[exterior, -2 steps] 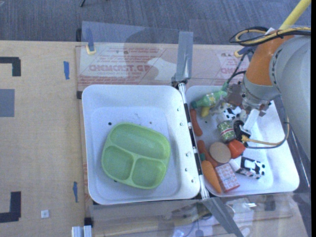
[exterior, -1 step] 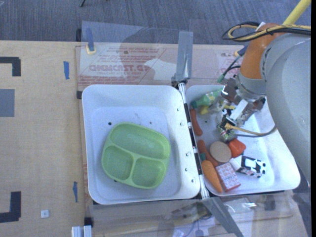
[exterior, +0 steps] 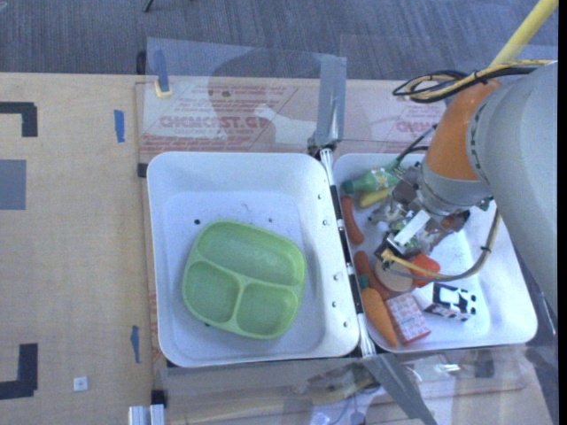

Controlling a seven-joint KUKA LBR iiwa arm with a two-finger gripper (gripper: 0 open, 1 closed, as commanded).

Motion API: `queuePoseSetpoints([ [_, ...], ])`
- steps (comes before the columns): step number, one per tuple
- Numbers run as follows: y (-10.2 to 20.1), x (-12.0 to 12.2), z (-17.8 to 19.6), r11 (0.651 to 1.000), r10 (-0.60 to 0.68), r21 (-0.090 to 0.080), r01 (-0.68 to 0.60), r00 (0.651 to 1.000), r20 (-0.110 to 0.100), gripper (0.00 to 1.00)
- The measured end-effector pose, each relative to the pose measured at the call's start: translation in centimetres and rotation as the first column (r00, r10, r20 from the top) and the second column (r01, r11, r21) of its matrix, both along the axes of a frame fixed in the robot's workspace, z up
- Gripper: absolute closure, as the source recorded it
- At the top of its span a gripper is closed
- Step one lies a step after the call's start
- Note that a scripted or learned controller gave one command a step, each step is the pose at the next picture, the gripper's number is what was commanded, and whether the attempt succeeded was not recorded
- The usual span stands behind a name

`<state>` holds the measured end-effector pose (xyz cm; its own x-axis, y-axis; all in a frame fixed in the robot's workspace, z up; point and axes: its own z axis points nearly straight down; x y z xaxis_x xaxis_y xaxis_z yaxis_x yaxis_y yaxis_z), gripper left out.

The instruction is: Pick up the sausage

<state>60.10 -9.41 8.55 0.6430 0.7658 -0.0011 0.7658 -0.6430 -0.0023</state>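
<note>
Setting: wooden tabletop (exterior: 71,237) with two shallow white bins side by side, seen from above at a slant.
Left bin (exterior: 168,184): one green divided plate (exterior: 244,277) near its middle, bare white floor all around it.
Right bin (exterior: 514,321): crowded along its 9 o'clock half, barer toward 3 and 5 o'clock.
Sausage (exterior: 352,221): judged to be the reddish-brown, elongated piece lying lengthwise just inside the right bin's 9 o'clock wall, probably touching it.
Lookalike: a second reddish piece (exterior: 361,264) just at 6 o'clock of the sausage, easy to confuse with it.
Hand (exterior: 403,242): low over the right bin's middle, at 3 o'clock of the sausage and apart from it.
Grip: opening cannot be told from this view; nothing seen held.
Neighbours: green item (exterior: 372,181) at 12 o'clock; orange carrot (exterior: 379,315) and red-and-white packet (exterior: 408,318) at 6 o'clock; black-and-white toy cow (exterior: 454,301) toward 5 o'clock.
Edges: the wall beside the sausage leaves little room on its 9 o'clock side; probably a reason to grip across its width from above, or nudge it inward first.
Open room: a narrow strip of bare floor between sausage and hand, enough, by judgement, for a short sideways move toward 9 o'clock.
Risk: catching the rim, or closing on the lookalike.
</note>
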Motion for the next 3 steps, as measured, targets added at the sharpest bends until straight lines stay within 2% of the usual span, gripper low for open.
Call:
queuePoseSetpoints([
  [2, -0.2, 0.3, 0.0, 1.000, 0.009, -0.001, -0.009, 1.000, 0.002, 0.00],
  [3, -1.2, -6.7, 0.9, 0.949, -0.316, 0.001, 0.316, 0.949, -0.003, 0.00],
])
